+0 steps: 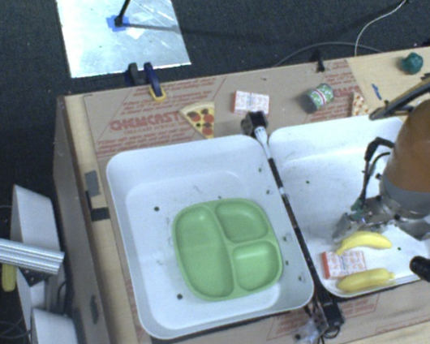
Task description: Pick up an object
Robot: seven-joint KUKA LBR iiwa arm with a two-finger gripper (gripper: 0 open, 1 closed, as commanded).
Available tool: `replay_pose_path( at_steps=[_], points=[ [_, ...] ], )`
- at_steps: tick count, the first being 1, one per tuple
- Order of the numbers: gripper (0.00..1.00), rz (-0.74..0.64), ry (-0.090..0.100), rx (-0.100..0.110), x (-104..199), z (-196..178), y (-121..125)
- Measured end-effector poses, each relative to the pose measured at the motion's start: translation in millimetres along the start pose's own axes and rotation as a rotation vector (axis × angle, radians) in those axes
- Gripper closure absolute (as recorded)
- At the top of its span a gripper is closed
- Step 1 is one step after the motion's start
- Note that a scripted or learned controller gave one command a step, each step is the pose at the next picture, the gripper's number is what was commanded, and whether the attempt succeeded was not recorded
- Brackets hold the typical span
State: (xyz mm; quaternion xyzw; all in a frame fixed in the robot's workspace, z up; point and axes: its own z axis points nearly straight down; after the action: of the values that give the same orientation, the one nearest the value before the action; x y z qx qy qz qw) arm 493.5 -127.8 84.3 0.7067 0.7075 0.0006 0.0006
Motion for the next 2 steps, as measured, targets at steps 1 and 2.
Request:
replay_pose_path(
  at_steps=[1, 2],
  points=[
    [1.00, -0.001, 0.001, -0.002, 0, -11, 1],
    [1.00, -0.002, -0.001, -0.002, 13, -103, -6]
  ],
)
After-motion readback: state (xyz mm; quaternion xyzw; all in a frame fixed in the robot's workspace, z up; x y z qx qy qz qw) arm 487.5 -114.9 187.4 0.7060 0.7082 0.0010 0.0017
